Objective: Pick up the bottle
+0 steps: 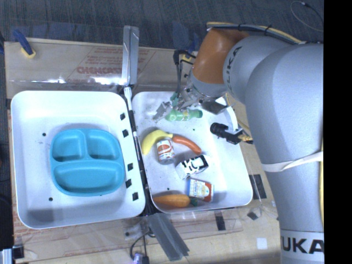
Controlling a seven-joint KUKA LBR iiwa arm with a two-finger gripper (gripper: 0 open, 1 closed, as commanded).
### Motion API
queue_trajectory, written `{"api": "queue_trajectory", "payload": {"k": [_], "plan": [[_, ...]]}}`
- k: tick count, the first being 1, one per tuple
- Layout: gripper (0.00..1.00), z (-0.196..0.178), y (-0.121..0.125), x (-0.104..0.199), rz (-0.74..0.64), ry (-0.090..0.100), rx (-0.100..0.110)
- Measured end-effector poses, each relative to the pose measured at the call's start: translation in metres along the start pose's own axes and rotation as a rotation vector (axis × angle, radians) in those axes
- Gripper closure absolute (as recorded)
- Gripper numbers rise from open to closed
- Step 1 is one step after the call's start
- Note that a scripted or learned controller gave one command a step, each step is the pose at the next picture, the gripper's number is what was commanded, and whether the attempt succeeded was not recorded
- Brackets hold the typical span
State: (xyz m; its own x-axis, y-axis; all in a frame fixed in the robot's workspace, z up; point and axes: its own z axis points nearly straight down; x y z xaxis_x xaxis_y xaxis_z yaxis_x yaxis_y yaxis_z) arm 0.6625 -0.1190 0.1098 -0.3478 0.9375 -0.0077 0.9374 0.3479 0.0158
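Bottle [184, 115], green and lying on its side, directly under the gripper [183, 101] at the far end of the right bin [240, 169]. Grip state impossible to tell. Nearer: banana [151, 139], can [165, 150], carrot [187, 143]. Blue tray [86, 161] in the left bin [25, 147].

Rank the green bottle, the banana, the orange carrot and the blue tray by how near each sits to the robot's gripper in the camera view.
1. Green bottle: right at the gripper, top of the right bin.
2. Banana: lower, at that bin's left side.
3. Carrot: along that bin's bottom edge.
4. Blue tray: in the left bin, farthest.
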Motion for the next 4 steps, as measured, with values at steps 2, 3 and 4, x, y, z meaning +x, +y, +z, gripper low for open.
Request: {"api": "queue_trajectory", "payload": {"k": [2,3,4], "plan": [[0.0,-0.013,0.002,-0.002,-0.004,-0.009,-0.007],[0.0,0.017,-0.033,-0.075,-0.152,0.006,0.013],[1.0,0.005,-0.028,-0.072,-0.161,0.003,0.005]]}}
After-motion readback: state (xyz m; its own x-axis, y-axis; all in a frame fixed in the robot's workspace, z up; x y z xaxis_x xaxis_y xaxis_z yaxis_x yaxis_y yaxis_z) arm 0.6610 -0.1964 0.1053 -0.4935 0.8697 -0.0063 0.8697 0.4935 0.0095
